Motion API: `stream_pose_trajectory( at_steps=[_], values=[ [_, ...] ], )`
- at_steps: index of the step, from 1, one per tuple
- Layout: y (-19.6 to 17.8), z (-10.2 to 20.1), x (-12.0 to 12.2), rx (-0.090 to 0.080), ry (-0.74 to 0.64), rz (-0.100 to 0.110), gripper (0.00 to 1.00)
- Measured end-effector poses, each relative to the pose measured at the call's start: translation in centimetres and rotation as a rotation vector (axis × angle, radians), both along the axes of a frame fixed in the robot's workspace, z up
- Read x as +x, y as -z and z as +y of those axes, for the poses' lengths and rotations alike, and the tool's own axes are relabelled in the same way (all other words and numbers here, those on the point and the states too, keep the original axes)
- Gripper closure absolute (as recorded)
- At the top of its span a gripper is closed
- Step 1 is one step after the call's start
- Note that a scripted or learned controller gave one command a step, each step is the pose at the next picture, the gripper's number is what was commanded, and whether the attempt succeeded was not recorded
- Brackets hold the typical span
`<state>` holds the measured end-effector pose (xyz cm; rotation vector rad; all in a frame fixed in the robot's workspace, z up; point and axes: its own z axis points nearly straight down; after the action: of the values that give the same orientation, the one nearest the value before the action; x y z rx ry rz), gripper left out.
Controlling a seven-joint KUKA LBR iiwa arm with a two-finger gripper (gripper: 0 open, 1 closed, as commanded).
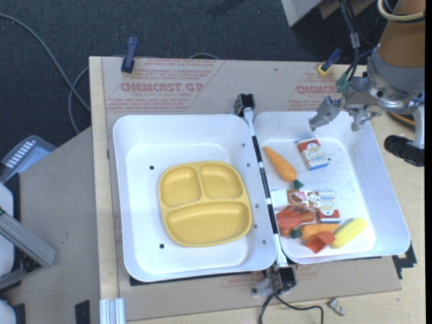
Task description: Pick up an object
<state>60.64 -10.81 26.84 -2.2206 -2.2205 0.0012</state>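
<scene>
Over far edge of right shallow white bin (378, 174), pincer (343, 115) hangs spread, pinching nothing. Small red-and-white carton (312, 153) lies just near of it; orange plastic carrot (280, 164) left of carton. Yellow divided plastic tray (204, 202) sits in left bin (135, 181).
</scene>
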Motion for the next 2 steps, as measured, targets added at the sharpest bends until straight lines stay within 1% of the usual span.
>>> stream_pose_trajectory(
  at_steps=[1, 2],
  values=[
    [8.4, 2.1, 1.0, 0.0, 0.0, 0.001, 0.0],
    [18.0, 1.0, -0.1, -0.002, 0.0, -0.01, 0.0]
  ],
)
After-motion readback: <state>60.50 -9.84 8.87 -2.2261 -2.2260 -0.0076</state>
